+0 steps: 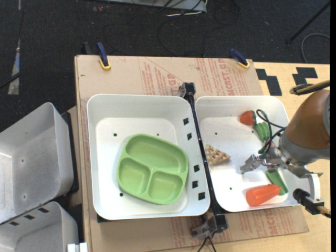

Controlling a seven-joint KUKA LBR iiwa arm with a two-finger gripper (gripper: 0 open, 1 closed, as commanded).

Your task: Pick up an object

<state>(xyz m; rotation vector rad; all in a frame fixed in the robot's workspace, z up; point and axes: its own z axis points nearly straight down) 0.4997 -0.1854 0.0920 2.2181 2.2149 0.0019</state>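
End effector [251,165] hung low in the right bin [231,109], its grip state unreadable.
An orange carrot [262,194] lay just below it; a waffle piece [216,155] sat left, both ungrasped.

You look down from one fixed camera set above the worktop [142,77], tilted so the far edge with its two clamps sits near the top of the frame and dark floor shows beyond it. It stands far enough back that you see both white bins whole, the left bin [100,140] and the right bin [231,109] side by side in the middle of the frame. The arm [312,125] enters from your right edge, and part of another white tub [31,156] lies at your left.
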